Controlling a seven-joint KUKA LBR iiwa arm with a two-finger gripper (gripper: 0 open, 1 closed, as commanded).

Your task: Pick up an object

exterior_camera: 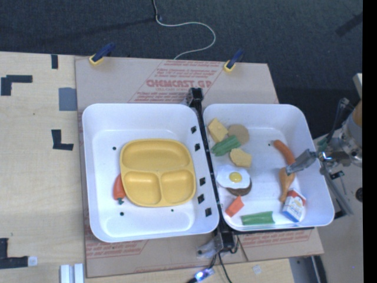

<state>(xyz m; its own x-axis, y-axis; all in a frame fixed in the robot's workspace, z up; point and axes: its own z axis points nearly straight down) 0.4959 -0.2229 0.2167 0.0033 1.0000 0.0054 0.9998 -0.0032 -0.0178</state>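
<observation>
Grey gripper [301,161] sits low over the right bin [297,118], near its right wall; you can't tell from here if it's open or closed. Orange sausage [283,151] lies just up-left of the tip, a second orange stick [285,187] just below it, white carton [294,206] further down. Toy food crowds the bin's left side; your bare floor is mid-bin. Yellow tray [158,172] fills the left bin [97,158].
</observation>
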